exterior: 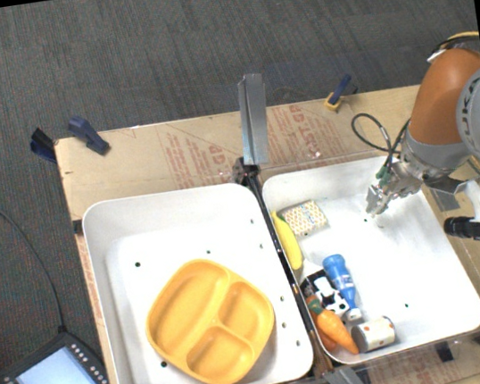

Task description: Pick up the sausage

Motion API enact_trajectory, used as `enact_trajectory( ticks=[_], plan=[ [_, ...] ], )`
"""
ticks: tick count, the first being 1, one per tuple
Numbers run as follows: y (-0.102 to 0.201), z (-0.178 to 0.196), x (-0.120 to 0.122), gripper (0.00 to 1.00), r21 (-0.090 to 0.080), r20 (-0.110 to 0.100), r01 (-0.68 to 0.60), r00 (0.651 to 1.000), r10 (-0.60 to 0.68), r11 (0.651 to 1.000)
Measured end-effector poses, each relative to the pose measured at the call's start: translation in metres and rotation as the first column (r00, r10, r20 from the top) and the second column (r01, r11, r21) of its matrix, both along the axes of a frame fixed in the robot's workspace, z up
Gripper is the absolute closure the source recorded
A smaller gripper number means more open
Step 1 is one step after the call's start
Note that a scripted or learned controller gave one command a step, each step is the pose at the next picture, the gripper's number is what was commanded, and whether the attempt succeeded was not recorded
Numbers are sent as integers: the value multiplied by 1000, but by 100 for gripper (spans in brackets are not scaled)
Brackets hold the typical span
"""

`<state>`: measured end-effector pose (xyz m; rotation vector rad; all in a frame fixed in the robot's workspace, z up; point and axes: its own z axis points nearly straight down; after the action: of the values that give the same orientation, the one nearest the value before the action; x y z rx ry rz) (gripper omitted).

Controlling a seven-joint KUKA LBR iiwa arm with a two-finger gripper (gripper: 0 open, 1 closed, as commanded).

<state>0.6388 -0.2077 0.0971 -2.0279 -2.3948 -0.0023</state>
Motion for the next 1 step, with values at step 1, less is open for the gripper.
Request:
enact_trajectory(
  ticks=[1],
  plan=[
    [10, 83, -7, 100, -4, 1, 453, 892, -453, 892]
  ],
)
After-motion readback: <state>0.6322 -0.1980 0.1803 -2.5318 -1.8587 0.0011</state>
